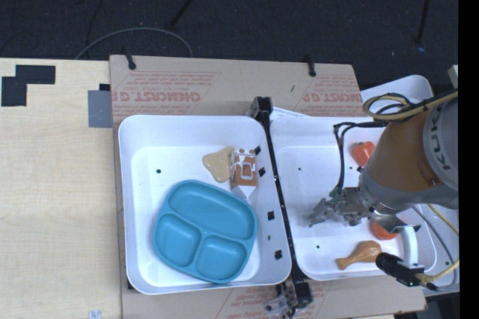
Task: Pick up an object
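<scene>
My gripper (323, 214) is low over the floor of the right bin (314, 153), near its middle, at the end of the grey and orange arm that comes in from the right. A tan toy drumstick (359, 254) lies at the front of that bin, just right of and nearer than the gripper. An orange object (362, 152) rests toward the back right, partly behind a cable. Another orange piece (383, 232) peeks out under the wrist. Nothing is visibly held.
The left bin (138, 160) holds a blue divided plate (203, 231), a tan flat piece (218, 164) and a small orange-and-white object (244, 168) near the divider. A black divider rail (271, 190) separates the bins.
</scene>
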Robot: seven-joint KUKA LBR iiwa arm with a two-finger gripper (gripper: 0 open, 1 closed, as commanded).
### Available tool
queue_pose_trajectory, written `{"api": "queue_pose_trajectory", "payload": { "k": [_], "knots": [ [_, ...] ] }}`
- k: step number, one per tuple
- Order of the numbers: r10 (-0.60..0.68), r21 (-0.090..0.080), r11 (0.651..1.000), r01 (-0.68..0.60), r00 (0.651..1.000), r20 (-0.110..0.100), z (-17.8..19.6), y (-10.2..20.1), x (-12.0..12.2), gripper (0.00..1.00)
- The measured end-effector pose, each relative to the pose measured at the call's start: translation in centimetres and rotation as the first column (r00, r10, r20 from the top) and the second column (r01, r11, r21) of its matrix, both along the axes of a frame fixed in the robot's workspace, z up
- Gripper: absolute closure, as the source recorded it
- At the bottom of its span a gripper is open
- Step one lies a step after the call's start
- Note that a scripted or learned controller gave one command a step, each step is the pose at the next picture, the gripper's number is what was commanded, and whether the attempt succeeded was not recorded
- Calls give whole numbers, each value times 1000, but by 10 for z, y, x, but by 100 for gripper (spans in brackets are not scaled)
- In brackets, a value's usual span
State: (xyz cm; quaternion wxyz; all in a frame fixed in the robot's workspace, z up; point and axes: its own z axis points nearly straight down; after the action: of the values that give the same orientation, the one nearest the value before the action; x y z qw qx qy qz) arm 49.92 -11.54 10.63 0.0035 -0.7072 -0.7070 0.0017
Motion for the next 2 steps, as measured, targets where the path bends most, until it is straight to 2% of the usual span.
{"api": "queue_pose_trajectory", "payload": {
  "k": [1,2],
  "knots": [
    [-1,-1,1000,1,1000,3,-20,1,-1,0],
    [-7,-2,1000,7,1000,6,-8,-1,0,100]
  ]
}}
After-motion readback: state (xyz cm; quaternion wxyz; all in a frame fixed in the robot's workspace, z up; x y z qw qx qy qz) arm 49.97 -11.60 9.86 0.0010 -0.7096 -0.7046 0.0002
